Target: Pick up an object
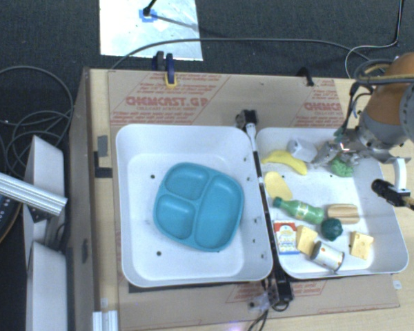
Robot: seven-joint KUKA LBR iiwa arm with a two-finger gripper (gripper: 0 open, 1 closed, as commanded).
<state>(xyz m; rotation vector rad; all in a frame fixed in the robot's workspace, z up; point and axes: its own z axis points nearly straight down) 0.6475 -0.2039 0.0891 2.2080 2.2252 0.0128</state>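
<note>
Camera view: gripper [339,150] sits low in the right bin [393,254], upper right of frame, right by a green leafy thing [343,167].
Gripper state: honestly can't tell.
Green thing: looks light, soft, squishy; I'd pinch it across the middle.
Neighbours: banana [286,160] to its left, green bottle [301,209] below, probably slippery.

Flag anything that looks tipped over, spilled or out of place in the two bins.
Nothing looks spilled or broken. The green bottle and the small can lie on their sides in the right bin, among loosely scattered items. The blue tray sits flat in the left bin.
</note>
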